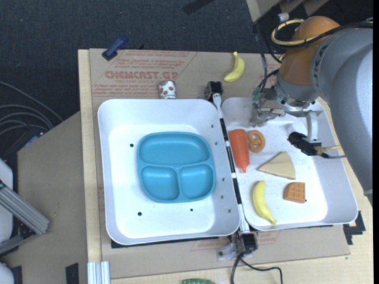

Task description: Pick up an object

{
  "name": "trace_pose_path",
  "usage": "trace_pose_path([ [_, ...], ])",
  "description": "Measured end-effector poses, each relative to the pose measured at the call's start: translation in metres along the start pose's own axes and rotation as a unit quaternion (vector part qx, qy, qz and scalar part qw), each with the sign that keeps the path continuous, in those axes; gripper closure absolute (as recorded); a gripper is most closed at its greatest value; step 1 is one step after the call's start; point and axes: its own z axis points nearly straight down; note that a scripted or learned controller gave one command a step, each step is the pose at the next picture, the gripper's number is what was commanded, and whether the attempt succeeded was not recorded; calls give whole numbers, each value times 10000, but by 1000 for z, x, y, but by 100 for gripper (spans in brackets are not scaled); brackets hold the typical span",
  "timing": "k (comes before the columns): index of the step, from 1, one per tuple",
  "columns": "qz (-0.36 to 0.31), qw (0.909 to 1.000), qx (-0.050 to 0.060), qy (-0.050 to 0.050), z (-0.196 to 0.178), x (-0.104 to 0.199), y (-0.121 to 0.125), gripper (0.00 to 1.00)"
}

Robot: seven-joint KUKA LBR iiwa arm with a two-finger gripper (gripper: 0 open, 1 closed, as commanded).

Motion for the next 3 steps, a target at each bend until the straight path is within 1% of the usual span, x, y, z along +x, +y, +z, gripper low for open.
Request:
trace_pose_path([
  [1,-1,10000,3,1,0,0,0,0],
  [2,-7,10000,-9,-6,-10,0,1,100],
  [3,-6,10000,-7,-6,-10,0,0,0],
])
